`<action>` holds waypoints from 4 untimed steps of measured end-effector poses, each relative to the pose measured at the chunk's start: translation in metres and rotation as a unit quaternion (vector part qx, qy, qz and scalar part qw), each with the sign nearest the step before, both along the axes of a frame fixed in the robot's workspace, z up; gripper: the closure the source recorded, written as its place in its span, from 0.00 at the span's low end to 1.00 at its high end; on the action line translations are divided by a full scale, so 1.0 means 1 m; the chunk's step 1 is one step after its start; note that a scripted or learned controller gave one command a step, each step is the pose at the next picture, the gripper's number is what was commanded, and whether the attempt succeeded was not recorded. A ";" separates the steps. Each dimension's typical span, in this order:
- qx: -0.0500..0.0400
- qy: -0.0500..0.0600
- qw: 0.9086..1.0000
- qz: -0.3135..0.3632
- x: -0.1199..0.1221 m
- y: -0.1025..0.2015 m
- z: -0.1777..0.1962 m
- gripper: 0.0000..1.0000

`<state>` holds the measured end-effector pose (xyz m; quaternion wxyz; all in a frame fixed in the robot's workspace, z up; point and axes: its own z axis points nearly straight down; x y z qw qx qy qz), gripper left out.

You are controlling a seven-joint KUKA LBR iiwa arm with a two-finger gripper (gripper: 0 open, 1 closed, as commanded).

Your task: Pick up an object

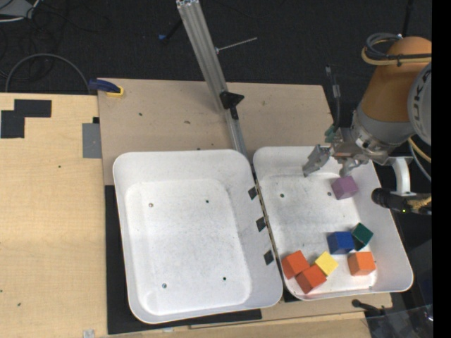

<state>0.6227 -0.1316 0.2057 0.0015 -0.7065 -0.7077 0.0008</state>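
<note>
Pincer (331, 162): spread open, gripping nothing, poised over right bin (296, 203) upper area. Purple cube (344, 186): just beside it at 4 o'clock, likeliest target. Cluster toward 6 o'clock: 2 blue-green blocks (349, 239), yellow cube (326, 263), 3 orange blocks (304, 271). Step judged: approach, nothing lifted. Next: centre over purple cube, descend, close.

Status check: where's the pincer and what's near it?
Pincer over right bin, far end. Purple block just beside it, not gripped. Other blocks clustered at near edge, clear of it.
</note>
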 end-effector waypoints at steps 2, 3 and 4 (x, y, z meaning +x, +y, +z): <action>-0.001 0.000 1.000 0.001 0.041 0.033 -0.105 1.00; -0.002 -0.004 1.000 -0.002 0.013 -0.027 0.020 1.00; -0.001 -0.001 1.000 -0.001 0.012 -0.025 0.014 0.00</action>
